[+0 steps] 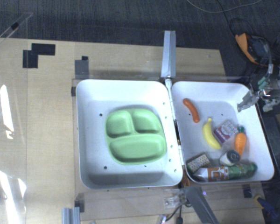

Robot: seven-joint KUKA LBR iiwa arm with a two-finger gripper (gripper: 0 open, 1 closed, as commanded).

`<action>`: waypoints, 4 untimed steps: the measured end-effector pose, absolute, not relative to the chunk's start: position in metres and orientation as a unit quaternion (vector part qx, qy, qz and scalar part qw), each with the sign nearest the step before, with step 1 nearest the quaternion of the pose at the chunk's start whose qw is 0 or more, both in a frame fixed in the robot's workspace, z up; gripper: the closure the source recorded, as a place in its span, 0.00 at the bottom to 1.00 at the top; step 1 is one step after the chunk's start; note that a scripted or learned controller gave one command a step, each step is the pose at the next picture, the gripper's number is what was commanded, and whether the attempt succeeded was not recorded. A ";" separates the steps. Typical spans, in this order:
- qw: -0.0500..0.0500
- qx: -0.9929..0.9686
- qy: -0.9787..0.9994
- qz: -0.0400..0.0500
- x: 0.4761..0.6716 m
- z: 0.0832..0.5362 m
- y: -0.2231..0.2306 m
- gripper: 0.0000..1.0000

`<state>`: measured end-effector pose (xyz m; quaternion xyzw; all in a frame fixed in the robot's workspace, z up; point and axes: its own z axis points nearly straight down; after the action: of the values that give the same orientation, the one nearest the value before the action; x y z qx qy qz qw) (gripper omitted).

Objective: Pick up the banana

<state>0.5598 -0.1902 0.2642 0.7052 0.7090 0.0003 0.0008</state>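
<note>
The yellow banana [210, 133] lies in the middle of the right bin [224, 93], its length running from upper left to lower right. It touches a purple packet [224, 131] on its right side. My gripper [253, 98] hangs over the right bin's far right corner, well to the upper right of the banana and apart from it. Nothing is between its fingers that I can see.
In the right bin also lie a red-orange sausage [192, 110], a carrot [240, 143], a green bottle [228, 172], and a small dark packet [198, 161]. The left bin [91, 106] holds a green divided plate [135, 136]. A metal post [169, 55] stands between the bins.
</note>
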 end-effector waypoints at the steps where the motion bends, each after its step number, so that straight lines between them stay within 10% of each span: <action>1: -0.001 0.798 0.603 0.000 0.529 0.165 -0.128 0.00; 2: 0.001 0.774 0.633 0.001 0.569 0.213 -0.160 0.00; 3: 0.001 0.771 0.637 0.001 0.573 0.094 -0.097 0.00; 4: 0.000 0.771 0.637 0.002 0.574 0.102 -0.096 1.00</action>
<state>0.5743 -0.0959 0.1021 0.7711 0.6367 0.0016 0.0000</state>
